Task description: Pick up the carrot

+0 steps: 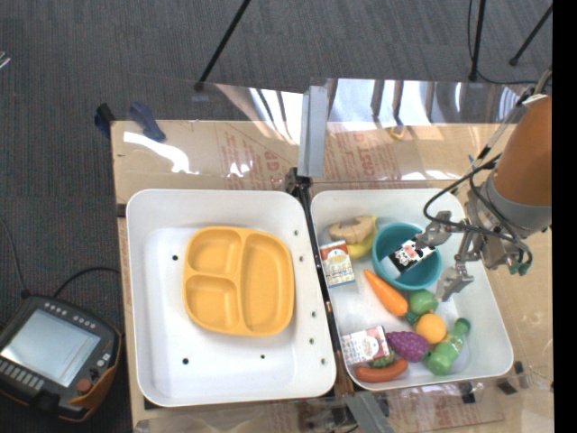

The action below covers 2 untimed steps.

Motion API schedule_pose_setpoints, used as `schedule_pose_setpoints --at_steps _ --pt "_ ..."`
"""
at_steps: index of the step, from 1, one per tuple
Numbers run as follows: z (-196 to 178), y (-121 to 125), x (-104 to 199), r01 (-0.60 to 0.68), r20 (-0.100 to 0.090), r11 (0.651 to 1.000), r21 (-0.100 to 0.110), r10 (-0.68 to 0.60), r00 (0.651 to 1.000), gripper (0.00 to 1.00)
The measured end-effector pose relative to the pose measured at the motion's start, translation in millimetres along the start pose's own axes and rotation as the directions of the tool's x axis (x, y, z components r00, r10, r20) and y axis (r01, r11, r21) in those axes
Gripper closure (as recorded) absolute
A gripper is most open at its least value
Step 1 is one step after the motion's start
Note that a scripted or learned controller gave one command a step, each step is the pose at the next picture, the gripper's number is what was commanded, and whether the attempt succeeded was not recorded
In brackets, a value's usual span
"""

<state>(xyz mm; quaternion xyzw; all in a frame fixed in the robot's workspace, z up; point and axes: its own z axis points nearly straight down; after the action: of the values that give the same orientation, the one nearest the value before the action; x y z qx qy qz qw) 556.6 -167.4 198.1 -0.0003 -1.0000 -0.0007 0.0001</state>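
your gripper [448,260] hangs with its fingers spread and nothing between them, the carrot [386,293] lying just left and below it, so a careless descent could clip the teal bowl [403,253] or nudge the green ball [422,302] touching the carrot's tip.

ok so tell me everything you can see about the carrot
The carrot is a smooth orange toy, plastic by the look, tapered, lying flat and slanted in the right bin. Its narrow tip points up-left, and its thick end meets a green top. The gripper hovers apart, up-right of it, fingers open.
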Motion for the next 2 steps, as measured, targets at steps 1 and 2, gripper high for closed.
schedule_pose_setpoints --at_steps 1,2 --pt "112.6 18.8 10.9 0.023 -0.003 1.000 -0.001 -0.023 1.000 0.00" --pt "104.5 68.1 45.2 0.135 0.015 0.991 0.022 -0.136 0.991 0.00"
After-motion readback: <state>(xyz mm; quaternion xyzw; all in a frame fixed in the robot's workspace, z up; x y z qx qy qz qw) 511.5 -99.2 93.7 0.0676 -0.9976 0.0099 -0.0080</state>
